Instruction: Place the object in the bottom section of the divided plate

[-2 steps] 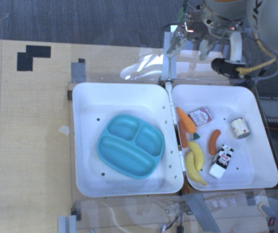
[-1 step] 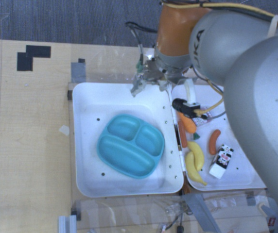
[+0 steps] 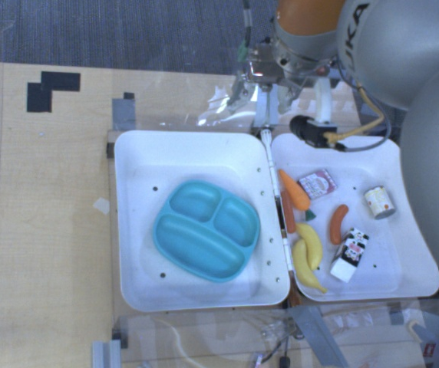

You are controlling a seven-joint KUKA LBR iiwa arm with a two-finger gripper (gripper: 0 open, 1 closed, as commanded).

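We see our grey arm (image 3: 404,44) reaching in from the right, orange band uppermost, wrist bent downward. Our gripper (image 3: 269,102) hangs low; its fingers seem blurred, their spacing unclear.

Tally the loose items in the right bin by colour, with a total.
Orange: 2, carrot and sausage
Yellow: 1, banana
Pink: 1, packet
Black-and-white: 1, milk carton
Cream: 1, can
Total: 6

We see bright, even overhead light; soft shadows inside white bins (image 3: 189,148); glare on clear plastic film (image 3: 227,110); arm (image 3: 404,37) close, slightly blurred; mild softness overall.
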